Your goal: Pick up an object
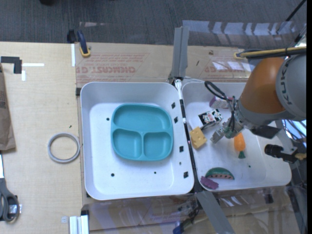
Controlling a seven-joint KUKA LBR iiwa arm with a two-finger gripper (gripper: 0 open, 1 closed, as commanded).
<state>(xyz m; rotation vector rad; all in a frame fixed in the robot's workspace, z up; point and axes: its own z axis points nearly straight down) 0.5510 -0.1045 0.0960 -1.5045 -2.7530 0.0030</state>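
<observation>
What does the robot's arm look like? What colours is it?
The arm is big, round and grey, with a shiny orange band just above the wrist. Part of a dark letter shows on the grey shell. A thin black cable loops beside it, and the small gripper at its tip is grey metal.

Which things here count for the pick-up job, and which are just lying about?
For the job:
two-finger gripper in the right white bin
yellow cheese-like block
orange carrot toy
watermelon slice toy
black-and-white patterned toy

Lying about:
teal divided plate in the left white bin
grey ring on the bench
</observation>
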